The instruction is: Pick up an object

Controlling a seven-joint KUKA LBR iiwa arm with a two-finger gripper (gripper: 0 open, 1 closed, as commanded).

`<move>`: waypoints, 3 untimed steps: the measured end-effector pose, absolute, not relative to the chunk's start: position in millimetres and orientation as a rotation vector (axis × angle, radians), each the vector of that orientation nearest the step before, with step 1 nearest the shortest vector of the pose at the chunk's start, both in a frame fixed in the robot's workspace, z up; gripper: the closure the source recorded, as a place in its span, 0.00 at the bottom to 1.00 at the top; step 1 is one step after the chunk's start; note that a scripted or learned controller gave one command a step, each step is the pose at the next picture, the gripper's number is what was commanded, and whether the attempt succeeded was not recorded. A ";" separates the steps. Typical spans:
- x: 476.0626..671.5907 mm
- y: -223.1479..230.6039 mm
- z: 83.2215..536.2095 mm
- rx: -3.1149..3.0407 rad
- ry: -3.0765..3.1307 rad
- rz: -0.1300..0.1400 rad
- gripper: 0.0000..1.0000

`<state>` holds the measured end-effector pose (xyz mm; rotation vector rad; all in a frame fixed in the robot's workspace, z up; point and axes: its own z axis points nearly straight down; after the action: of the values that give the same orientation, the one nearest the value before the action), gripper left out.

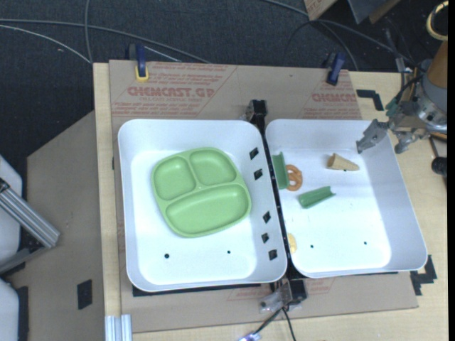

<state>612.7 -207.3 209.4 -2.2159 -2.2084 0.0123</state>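
Bins sit side by side on the surface (106, 190), and the right bin (398, 212) serves as the landmark for everything else. Against its left wall lies a dark green strip (279, 169), standing lengthwise along that wall. Touching the strip on its right is an orange pretzel-shaped ring (293, 179). Just below and to the right of the ring, nearer the bin's middle, lies a green bar (316, 197), tilted so its right end points up toward the far wall. Toward the bin's far right part rests a tan wedge (343, 163), apart from the other pieces. A small yellow bit (291, 244) shows at the bin's near left edge, partly hidden by the rim.

The claw (384, 138) hangs over the bin's far right corner, above and to the right of the tan wedge. Its two fingers look spread apart with nothing between them, one grey finger (367, 138) reaching toward the wedge without touching it. The arm's wrist runs off past the bin's right rim.

Left of the right bin, the left bin (135, 254) holds a green divided plate (201, 190) with three compartments, lying flat near that bin's middle.
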 end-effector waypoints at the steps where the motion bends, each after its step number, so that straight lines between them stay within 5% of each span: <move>1: 615.5 -206.3 218.7 -2.220 -2.221 0.000 0.00; 3: 612.9 -222.6 125.7 -2.220 -2.220 0.002 0.00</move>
<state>612.9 -222.6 125.7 -2.2200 -2.2199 0.0017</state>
